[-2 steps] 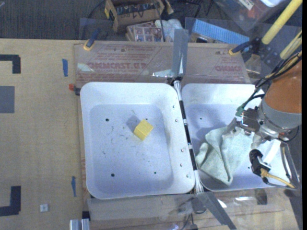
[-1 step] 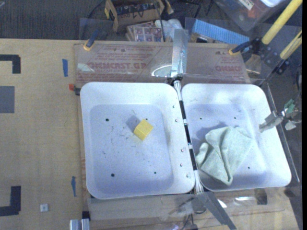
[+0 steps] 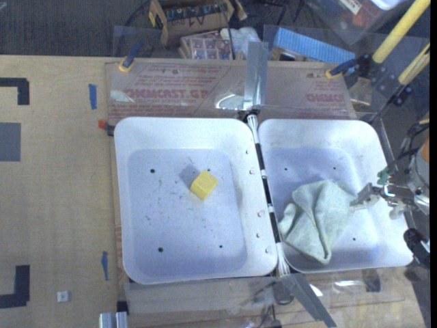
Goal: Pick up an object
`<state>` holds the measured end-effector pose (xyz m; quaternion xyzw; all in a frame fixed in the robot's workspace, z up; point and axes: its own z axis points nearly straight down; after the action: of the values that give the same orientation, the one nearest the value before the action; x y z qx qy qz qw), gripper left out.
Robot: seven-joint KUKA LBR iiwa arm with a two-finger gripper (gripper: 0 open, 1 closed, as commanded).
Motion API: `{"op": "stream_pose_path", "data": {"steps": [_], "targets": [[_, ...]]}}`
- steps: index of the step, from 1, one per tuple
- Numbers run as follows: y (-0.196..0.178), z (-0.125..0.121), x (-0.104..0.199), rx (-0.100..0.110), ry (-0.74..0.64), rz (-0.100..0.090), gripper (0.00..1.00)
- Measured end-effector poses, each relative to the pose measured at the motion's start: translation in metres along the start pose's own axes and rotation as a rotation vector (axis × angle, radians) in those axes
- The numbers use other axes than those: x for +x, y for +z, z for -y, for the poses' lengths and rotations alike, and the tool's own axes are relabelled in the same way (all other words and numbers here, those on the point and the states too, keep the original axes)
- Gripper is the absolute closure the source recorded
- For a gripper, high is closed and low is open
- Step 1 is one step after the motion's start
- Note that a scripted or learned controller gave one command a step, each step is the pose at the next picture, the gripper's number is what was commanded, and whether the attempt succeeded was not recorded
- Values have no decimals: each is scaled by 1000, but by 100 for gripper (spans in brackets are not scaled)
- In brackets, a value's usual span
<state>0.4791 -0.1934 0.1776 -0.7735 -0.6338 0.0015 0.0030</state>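
A small yellow block [image 3: 203, 184] lies near the middle of the left white bin [image 3: 130, 149]. A crumpled pale green cloth [image 3: 317, 217] sits in the front left part of the right white bin [image 3: 321, 134], draped toward the divider. My gripper [image 3: 370, 194] reaches in low from the right edge, over the right bin. Its tip is right beside the cloth's right edge. I cannot tell whether it touches the cloth. Nothing is visibly held.
The two bins meet at a central rim [image 3: 263, 183]. A cardboard sheet [image 3: 177, 94] and a metal bracket [image 3: 254, 74] lie behind them. Clutter, yellow poles [image 3: 410, 16] and clamps stand at the back. The wooden bench [image 3: 54, 183] extends left.
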Motion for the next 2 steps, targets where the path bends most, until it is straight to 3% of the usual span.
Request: {"op": "stream_pose_path", "data": {"steps": [1, 2], "targets": [[78, -75, 93, -2, 388, 2, 0], [70, -75, 94, 2, 384, 5, 100]]}}
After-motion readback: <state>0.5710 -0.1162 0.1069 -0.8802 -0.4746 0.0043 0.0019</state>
